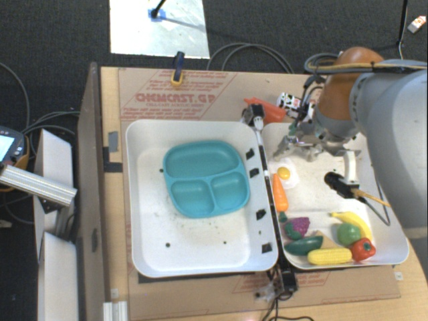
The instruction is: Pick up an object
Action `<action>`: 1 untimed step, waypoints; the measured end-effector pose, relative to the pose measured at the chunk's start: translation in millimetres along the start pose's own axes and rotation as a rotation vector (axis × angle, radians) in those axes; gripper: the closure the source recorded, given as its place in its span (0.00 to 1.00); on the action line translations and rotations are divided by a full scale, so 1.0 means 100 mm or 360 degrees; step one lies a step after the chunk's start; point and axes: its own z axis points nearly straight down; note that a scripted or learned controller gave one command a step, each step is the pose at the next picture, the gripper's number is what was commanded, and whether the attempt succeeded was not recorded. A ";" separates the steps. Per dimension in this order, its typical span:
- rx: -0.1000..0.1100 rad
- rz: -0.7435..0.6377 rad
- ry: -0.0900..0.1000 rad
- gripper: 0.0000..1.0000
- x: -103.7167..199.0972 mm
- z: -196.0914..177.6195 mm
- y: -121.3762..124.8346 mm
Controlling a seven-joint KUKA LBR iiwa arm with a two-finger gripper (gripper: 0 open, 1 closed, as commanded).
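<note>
My gripper [298, 151] hangs low over the back left part of the right bin [394, 243], open, with nothing between its fingers. Just in front of it lies a toy fried egg [284, 174], and an orange carrot [279, 191] lies along the bin's left wall. Along the front of the bin sit a purple eggplant [298, 226], a green cucumber [304, 245], a yellow corn cob [328, 255], a green fruit [348, 233], a banana [352, 219] and a red tomato [362, 248].
The left bin [147, 246] holds a teal divided plate [206, 178]. An orange-red item [264, 110] rests on the cardboard behind the wall between the bins. The arm's grey body [394, 132] covers the right bin's back right.
</note>
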 end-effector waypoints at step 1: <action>-0.0014 -0.0017 0.0004 0.00 0.65 -1.11 0.02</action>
